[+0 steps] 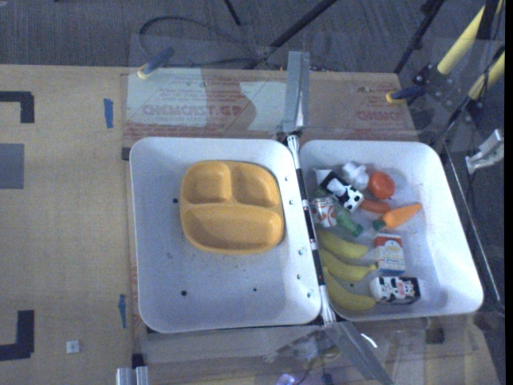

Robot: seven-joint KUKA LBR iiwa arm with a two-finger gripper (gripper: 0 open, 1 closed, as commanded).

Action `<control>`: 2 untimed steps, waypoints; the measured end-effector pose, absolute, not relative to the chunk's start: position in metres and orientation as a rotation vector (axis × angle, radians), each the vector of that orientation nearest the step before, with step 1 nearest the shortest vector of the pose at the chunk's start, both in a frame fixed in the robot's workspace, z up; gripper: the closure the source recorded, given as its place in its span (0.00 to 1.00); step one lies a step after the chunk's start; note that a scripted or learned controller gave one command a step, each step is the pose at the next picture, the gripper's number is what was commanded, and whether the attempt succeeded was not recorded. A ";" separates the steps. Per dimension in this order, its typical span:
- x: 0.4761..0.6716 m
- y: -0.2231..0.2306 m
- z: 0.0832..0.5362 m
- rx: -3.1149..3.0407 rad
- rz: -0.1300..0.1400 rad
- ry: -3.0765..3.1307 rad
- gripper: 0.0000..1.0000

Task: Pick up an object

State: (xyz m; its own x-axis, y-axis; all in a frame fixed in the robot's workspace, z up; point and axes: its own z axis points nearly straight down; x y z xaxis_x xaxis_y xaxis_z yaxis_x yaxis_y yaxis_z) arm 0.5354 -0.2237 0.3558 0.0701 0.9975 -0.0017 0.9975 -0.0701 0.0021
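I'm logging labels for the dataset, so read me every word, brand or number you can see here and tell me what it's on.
"CHEMCAST": faint red print, repeated, on the clear plastic sheet behind the bins.
Small white and orange carton: print too small to read.
Small black and white carton: markings too blurred to read.

Yellow divided plate [232, 207] in left bin [152, 279]; bananas [346, 269], carrot [401, 214], cartons in right bin [449, 239].

A yellow divided tray [232, 207] lies, seemingly upside down, in the left bin [152, 279].
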 end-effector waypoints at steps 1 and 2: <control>0.553 -0.183 0.181 2.159 0.001 2.282 0.00; 0.567 -0.157 0.086 2.159 0.004 2.277 0.00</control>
